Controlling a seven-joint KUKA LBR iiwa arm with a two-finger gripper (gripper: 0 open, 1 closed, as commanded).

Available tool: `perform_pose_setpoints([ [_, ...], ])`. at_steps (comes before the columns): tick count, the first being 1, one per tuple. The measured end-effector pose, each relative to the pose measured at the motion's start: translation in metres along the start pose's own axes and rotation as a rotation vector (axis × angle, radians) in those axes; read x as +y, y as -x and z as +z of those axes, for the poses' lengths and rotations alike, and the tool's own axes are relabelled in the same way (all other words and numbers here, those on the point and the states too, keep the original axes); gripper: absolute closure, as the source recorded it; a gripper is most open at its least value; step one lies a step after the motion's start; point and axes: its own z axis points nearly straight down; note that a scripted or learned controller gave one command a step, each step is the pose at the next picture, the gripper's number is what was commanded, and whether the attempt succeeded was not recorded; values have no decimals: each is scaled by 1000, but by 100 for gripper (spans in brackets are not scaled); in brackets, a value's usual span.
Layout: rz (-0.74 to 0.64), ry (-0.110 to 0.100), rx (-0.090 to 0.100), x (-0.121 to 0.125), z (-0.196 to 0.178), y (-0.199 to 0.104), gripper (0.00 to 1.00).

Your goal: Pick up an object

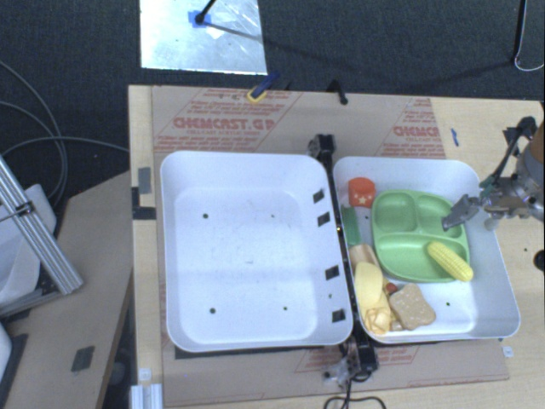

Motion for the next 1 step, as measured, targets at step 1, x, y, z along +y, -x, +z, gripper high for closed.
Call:
perform_pose_setpoints([
  [1,1,2,4,-5,138,8,0],
])
